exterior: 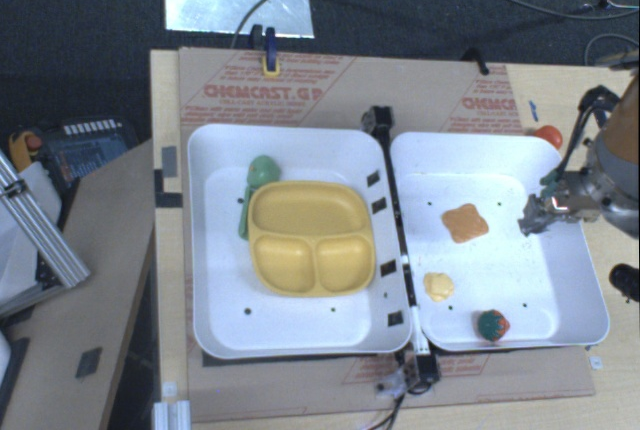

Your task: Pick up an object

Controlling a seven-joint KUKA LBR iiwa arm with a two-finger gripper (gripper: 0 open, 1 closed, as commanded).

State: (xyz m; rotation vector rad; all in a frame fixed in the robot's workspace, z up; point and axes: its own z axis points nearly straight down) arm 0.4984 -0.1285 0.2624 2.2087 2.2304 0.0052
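Observation:
An orange flat piece (465, 222) lies in the middle of the right bin (570, 258). A small yellow piece (438, 286) sits below it, and a green and red ball (491, 325) rests near the bin's front edge. My gripper (537, 214) hovers over the right side of this bin, to the right of the orange piece and apart from it. Nothing shows between its fingers. In the left bin (215, 218) a yellow divided tray (308, 236) lies over a green object (258, 176).
A red-orange ball (547, 134) sits on the cardboard just beyond the right bin's far corner. A black divider (390, 218) runs between the bins. Cables cross the dark floor behind the bench.

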